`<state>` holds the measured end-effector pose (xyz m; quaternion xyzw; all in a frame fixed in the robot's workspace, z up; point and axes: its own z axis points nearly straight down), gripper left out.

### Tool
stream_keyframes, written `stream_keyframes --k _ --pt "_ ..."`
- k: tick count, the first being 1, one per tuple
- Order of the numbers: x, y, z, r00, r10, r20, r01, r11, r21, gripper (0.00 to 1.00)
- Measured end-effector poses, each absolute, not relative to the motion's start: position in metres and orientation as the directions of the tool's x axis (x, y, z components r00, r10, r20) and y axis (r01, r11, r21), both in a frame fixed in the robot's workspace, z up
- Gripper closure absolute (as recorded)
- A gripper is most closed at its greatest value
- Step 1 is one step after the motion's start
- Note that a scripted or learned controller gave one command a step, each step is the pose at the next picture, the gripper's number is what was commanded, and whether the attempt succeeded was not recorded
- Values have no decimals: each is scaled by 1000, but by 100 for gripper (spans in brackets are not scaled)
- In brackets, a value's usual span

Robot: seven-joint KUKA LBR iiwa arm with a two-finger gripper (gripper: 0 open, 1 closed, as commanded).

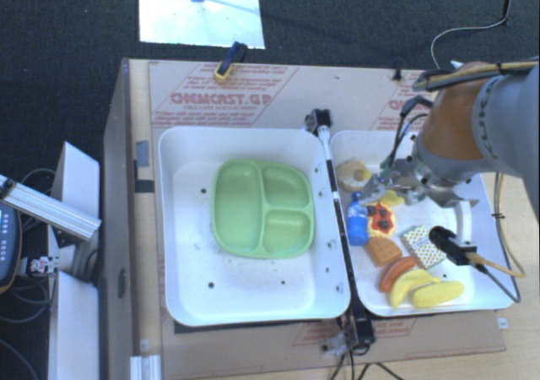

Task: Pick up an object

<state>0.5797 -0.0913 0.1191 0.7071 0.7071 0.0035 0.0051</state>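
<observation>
Hovering over toy food [396, 247] in right bin [481, 306]: pincer [395, 187], grip state not discernible; green plate [261, 209] in left bin [181, 226].

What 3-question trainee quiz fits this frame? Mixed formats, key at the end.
1. True or false: the green divided plate lies in the left bin.
2. Multiple choice: the tool is above which bin? A) left bin B) right bin C) neither, it is off the bench.
3. Fill in: the yellow banana lies near the right bin's ____ edge (near or far, from the camera).

Key
1. True.
2. B. The arm reaches in from the right and the tool hangs over the toy food, close to the blue bottle.
3. Near.
</observation>
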Motion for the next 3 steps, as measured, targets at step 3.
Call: stream_keyframes --k 3 --pt "613 -103 86 -1 1000 -9 1000 1 7 0"
